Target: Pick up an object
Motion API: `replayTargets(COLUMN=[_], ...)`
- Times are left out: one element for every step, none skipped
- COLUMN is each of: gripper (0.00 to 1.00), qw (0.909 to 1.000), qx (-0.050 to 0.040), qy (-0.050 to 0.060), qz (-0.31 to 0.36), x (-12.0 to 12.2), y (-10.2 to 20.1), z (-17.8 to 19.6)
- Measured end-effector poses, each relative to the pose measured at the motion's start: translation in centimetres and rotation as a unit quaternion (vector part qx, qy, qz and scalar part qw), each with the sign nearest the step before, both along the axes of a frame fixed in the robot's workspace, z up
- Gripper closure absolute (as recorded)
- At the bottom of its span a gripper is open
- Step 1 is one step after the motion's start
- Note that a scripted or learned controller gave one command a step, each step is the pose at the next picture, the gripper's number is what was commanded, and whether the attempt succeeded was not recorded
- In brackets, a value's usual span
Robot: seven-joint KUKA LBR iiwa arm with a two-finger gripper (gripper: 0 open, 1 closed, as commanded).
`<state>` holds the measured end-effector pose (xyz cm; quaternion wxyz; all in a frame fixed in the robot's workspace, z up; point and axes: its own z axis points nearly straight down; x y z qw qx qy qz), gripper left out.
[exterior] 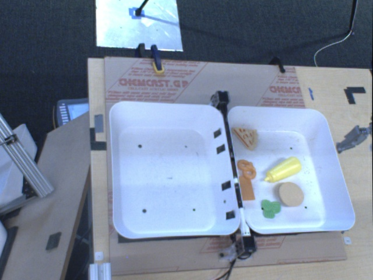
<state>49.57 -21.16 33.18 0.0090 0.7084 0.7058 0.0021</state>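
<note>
Pincer point(354, 137) sits at the frame's right edge, just outside the right bin point(326, 127); cannot tell whether it is apart or together. Yellow bottle-shaped piece point(284, 169) lies mid-bin, left of and below the pincer, well apart from it. Beside it: tan disc point(290, 194), green piece point(270, 208), orange strip point(247, 186), wedge point(246, 136). Left bin point(116, 156): smooth white floor.

Grey metal gripper point(354, 137): cut off by right edge, fingertips alone in frame, blurred; state indeterminate. Slanted aluminium rail point(22, 161): cut off at left edge. Small green plastic toy point(270, 208): shape too small to identify. Black clips along the bins' shared rim: unresolved.
</note>
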Motion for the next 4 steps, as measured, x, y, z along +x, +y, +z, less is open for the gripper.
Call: replayTargets(gripper=[0.0, 0.0, 1.0, 1.0], qw=[1.0, 1.0, 1.0, 0.9999], qx=[0.0011, 0.0035, 0.0032, 0.0061], qy=[-0.001, 0.001, 0.004, 0.007], qz=[0.004, 0.007, 0.006, 0.009], x=[-0.1, 4.7, 4.5, 1.4], y=[0.4, 5.9, 5.6, 15.5], z=[12.5, 20.8, 21.5, 20.3])
